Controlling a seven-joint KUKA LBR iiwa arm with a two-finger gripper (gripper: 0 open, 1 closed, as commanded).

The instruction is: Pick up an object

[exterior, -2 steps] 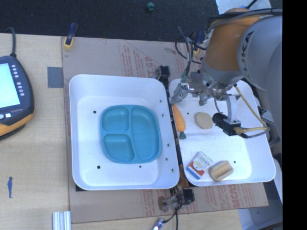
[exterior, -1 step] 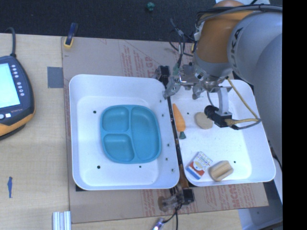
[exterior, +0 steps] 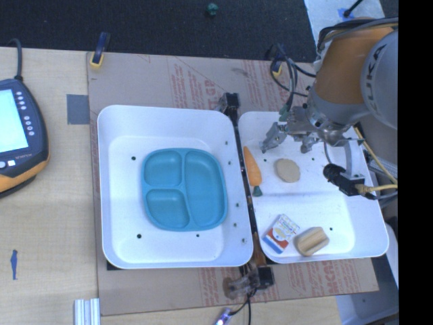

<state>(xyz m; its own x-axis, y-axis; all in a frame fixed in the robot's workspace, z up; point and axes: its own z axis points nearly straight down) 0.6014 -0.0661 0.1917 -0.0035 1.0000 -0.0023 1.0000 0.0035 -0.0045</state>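
Left of the gripper [exterior: 291, 139], in the neighbouring bin [exterior: 118, 181], a blue divided plate [exterior: 184, 188] lies well apart from the fingers and is no easy grab. Nearer, down and to the left of the fingertips, a carrot [exterior: 252, 168] lies against the right bin's [exterior: 365, 229] left wall, its long axis running roughly top to bottom of the view. The fingers look spread apart with nothing between them, hanging over the bin's upper part. Just below them lies a round tan piece [exterior: 288, 170], near but apart, probably the readiest target: a short drop toward the view's bottom. Further below sit a small printed packet [exterior: 280, 232] and a tan block [exterior: 311, 241].
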